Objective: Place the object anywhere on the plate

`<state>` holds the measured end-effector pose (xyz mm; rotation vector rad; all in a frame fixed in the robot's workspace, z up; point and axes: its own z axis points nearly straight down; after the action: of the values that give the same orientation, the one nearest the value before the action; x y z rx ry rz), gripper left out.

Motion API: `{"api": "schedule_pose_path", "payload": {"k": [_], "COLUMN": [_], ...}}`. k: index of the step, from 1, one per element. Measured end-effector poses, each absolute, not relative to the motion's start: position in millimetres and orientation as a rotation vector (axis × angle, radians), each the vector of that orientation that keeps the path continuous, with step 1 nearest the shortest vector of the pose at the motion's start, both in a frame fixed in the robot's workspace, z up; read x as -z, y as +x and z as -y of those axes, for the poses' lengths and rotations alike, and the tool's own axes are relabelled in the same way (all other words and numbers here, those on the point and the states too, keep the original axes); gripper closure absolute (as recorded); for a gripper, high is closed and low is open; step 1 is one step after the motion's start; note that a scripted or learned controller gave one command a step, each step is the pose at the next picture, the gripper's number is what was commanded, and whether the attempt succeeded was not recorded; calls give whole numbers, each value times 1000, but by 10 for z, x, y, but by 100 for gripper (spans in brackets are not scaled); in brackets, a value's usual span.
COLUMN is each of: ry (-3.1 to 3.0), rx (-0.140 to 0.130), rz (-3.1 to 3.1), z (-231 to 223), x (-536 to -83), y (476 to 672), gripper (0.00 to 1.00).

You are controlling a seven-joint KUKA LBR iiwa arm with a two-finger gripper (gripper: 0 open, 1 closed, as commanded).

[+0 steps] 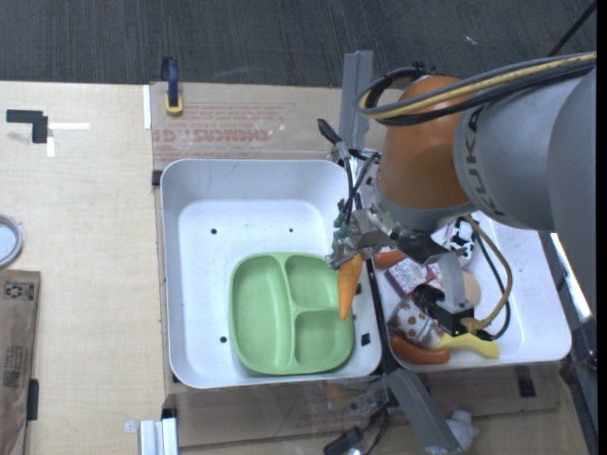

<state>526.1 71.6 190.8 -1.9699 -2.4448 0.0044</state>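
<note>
While the grey-and-orange arm (pixel 446 150) leans in from the right, its end effector (pixel 347 250) hangs over the seam between the two white bins, w/ an orange carrot (pixel 348 284) hanging from it. The carrot's top end sits right at the fingertips and looks pinched there; it points downward, tilted a bit, its lower tip over the right rim of the green plate (pixel 275 320). Whether the tip touches the plate can't be told from this angle.

The plate, a three-compartment tray, lies in the lower part of the left bin (pixel 237 207), near that bin's right wall.

Over in the right bin (pixel 531 339) there's a clutter of small items: a yellow banana-shaped piece (pixel 474 346) at the front, a red-orange item (pixel 417 352) just beside it, a white polka-dot object (pixel 410 322), and a pink-and-white packet (pixel 408 273) partly under the wrist. Both bins sit on the light wood table (pixel 76 254).
</note>
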Motion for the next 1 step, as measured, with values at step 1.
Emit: {"api": "schedule_pose_path", "payload": {"k": [1], "ry": [-1879], "rx": [-4], "rz": [2515], "z": [-556], "x": [-1907], "y": [5127], "gripper": [100]}}
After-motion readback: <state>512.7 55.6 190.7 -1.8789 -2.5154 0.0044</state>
